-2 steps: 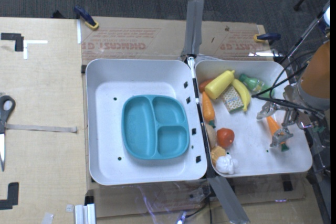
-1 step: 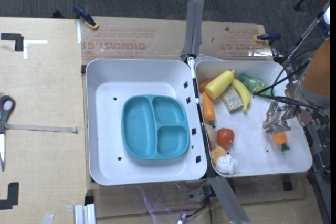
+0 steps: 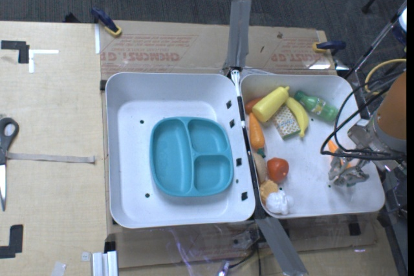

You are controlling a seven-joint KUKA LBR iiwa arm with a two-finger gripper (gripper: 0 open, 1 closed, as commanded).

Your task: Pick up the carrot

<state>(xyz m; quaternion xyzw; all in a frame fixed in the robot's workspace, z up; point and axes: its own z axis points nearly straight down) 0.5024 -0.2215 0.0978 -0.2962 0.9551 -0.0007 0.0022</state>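
Two white bins sit side by side on the counter (image 3: 52, 203). Over the right bin (image 3: 310, 200), near its right wall, hangs the end effector (image 3: 346, 174); how far it is open cannot be told, and nothing is seen gripped in it. Well to its left, against the bin's left wall, lies the carrot (image 3: 257, 132). Between them rest a tomato (image 3: 277, 169), a banana (image 3: 299, 114) and a yellow bottle (image 3: 270, 103). Farther left, the left bin (image 3: 129, 203) holds a blue divided plate (image 3: 192, 156).
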